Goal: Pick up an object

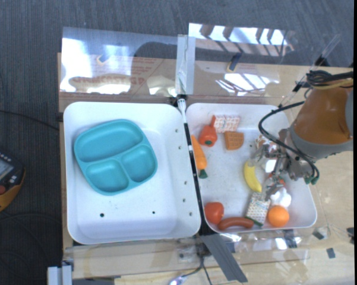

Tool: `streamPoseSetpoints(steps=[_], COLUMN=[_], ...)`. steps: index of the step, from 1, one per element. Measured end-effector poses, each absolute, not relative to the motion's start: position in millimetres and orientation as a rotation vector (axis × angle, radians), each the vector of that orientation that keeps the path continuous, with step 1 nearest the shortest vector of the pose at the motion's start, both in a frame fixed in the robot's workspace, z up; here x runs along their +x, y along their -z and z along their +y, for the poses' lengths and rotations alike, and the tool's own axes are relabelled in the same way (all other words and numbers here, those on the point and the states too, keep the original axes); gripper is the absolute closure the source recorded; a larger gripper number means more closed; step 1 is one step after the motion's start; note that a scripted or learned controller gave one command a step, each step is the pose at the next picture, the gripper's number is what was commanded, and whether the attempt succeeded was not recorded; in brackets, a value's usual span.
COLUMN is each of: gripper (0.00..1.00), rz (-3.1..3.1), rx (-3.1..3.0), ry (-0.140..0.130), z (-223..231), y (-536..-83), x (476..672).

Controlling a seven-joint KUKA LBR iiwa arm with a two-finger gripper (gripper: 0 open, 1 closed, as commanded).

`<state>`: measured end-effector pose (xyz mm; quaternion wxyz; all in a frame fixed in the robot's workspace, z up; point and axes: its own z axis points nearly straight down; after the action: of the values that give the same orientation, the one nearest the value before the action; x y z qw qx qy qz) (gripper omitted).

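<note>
- two white bins sat side by side: a left bin [83, 218] and a right bin [226, 171].
- the left bin held one teal divided tray [114, 155] with three compartments, well apart from the gripper, on its left.
- the one arm [324, 120], with its orange band, reached in from the right over the right bin.
- the gripper [275, 183] pointed down near the right side of the right bin; its tips were lost in a clutter of cables and small parts, so i could not tell whether it was open or closed, and nothing could be seen held.
- one yellow banana [252, 177] lay just beside the gripper, on its left.
- one orange ball [278, 216] lay near the gripper, just below it in the view, by the bin's lower right corner.
- one grey speckled block [258, 208] lay tilted, just left of the orange ball and below the gripper.
- one red sausage [235, 223] lay along the lower rim, below and left of the gripper.
- one red tomato [214, 210] sat beside the sausage, further left.
- one carrot [198, 157] lay against the bin's left wall, well apart from the gripper.
- one red pepper [208, 135] with a green stem, one orange cracker [234, 140] and one pale wafer pack [226, 122] clustered at the top, above and left of the gripper.
</note>
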<state>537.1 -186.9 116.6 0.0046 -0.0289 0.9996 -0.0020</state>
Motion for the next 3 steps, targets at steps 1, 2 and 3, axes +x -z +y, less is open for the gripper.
streamPoseSetpoints(steps=[1, 2, 3], gripper=[0.00, 0.00, 0.00], rz=[3.126, 3.123, 3.165], rx=[-0.054, -0.064, -0.153], ry=[0.001, 0.005, -0.006], z=[-115.8, -100.8, -107.1], y=[-90.6, -90.6, -91.1], x=[541.4, 614.2, 666.1])
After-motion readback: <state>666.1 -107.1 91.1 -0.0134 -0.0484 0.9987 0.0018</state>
